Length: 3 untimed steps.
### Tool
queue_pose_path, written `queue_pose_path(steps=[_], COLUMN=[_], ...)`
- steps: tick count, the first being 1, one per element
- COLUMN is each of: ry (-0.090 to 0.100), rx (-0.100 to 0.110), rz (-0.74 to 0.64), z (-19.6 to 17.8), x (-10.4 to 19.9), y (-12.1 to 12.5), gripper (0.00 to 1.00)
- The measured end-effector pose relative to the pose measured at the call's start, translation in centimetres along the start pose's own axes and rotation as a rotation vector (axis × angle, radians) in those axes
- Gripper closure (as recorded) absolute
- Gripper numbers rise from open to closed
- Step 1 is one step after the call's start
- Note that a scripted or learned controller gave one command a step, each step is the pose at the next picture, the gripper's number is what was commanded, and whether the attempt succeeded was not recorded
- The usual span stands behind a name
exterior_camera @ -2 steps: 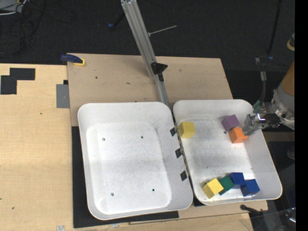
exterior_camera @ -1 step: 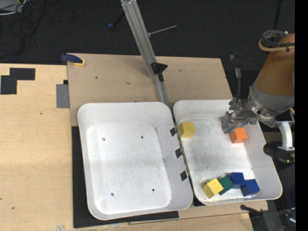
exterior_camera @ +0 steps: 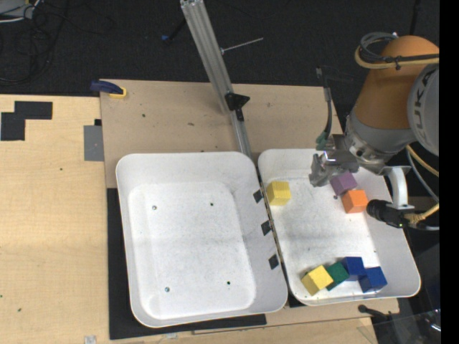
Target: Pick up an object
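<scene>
The right bin (exterior_camera: 308, 235) holds a yellow cube (exterior_camera: 279, 193) near its left wall. A purple block (exterior_camera: 343, 182) and an orange cube (exterior_camera: 354, 201) lie together toward the right wall. Along the front edge sit a yellow block (exterior_camera: 316, 279), a green block (exterior_camera: 338, 273) and two blue blocks (exterior_camera: 364, 274). My gripper (exterior_camera: 324, 169) hangs over the far part of this bin, just left of the purple block, and I see nothing held between its parts.
The left bin (exterior_camera: 143, 170) lies beside the right one, joined by black clips (exterior_camera: 263, 227). A slanted metal rail (exterior_camera: 212, 56) rises behind the bins. The arm's cables (exterior_camera: 401, 217) trail along the right bin's right side.
</scene>
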State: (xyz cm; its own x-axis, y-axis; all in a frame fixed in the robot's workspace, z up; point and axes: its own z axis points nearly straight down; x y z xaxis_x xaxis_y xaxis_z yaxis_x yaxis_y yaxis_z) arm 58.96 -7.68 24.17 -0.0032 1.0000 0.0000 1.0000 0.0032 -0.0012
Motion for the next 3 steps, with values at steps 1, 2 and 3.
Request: queue_pose_path(steps=[1,2,3], ry=[0.002,0.001,0.001], rx=[0.001,0.0,0.001], rz=[-0.002,0.001,0.0], z=[0.2,0.5,1.6], x=[6.0,9.9,14.3], y=[1.8,3.7,5.9], gripper=[1.0,1.0,1.0])
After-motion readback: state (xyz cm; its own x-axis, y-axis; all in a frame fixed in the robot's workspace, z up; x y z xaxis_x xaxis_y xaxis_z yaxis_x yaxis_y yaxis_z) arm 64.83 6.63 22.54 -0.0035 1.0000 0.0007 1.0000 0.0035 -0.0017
